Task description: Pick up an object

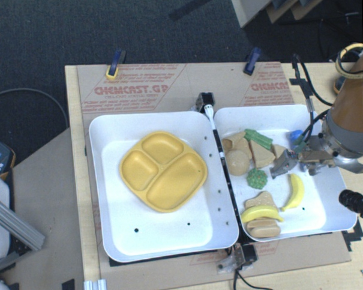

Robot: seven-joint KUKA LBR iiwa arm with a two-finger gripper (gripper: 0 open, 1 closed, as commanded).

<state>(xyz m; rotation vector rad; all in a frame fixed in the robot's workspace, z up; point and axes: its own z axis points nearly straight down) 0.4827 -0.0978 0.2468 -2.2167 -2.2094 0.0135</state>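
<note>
Grey fingers [283, 166] blurred — state unclear, blue object [296, 136] half hidden behind arm [348, 113]

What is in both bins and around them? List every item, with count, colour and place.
Bins: 2, white, side by side on the bench.
Divided plate: 1, yellow, left bin.
Bananas: 2, yellow, right bin.
Broccoli: 1, green, right bin centre.
Green piece: 1, green, right bin top.
Tan food pieces: several, right bin's left side.
Clamps: 2, bench's far edge.
Arm: 1, grey and orange, from right.
Gripper: 1, over right bin.
</note>
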